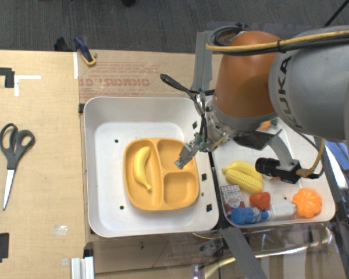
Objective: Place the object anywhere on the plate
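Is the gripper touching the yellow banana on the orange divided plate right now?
Apart. The camera view shows the gripper over the plate's upper right compartment, while the banana lies in the left compartment, a raised divider between them.

Banana (142, 167) on plate (180, 197), tool (185, 156) above

Bench (35, 214) (scissors (13, 153); two bins (99, 173))

The grey arm (314, 86) bears dark letters, partly cut off, reading "KUK". The cardboard sheet (134, 80) behind the bins carries faint red print, upside down, perhaps "CHEMICAL GR"; not legible for certain.
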You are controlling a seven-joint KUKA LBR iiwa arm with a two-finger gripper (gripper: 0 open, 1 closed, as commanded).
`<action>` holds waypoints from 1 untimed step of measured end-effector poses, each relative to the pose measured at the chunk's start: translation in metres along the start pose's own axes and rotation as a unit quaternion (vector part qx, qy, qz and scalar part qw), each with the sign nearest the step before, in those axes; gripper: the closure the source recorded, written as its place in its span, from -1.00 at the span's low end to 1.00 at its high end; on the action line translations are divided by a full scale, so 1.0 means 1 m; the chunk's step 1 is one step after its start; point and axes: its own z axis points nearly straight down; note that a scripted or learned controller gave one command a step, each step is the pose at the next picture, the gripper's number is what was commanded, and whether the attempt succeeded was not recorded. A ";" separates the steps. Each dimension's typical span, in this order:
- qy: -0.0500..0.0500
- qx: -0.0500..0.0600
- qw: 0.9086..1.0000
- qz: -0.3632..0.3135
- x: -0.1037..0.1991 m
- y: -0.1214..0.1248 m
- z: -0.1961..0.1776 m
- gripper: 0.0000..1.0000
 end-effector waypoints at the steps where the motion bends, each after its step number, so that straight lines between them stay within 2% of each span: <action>1: 0.000 0.000 1.000 0.000 0.000 0.000 0.000 -1.00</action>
